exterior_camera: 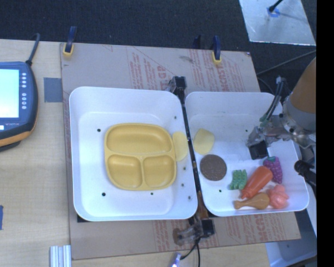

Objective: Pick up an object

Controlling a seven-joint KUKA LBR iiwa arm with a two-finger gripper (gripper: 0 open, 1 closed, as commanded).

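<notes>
Hovering over right bin [222, 105], jaws' state cannot tell; carrot [257, 181] near; red cardboard [128, 65] print illegible.

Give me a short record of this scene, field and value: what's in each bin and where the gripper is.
left bin: yellow divided tray
right bin: pale yellow piece, brown disc, green toy, orange carrot, purple grapes, pink toy, tan drumstick
gripper: at right bin's right side, near the grapes; no hold visible
bench, left: handheld screen unit
</notes>
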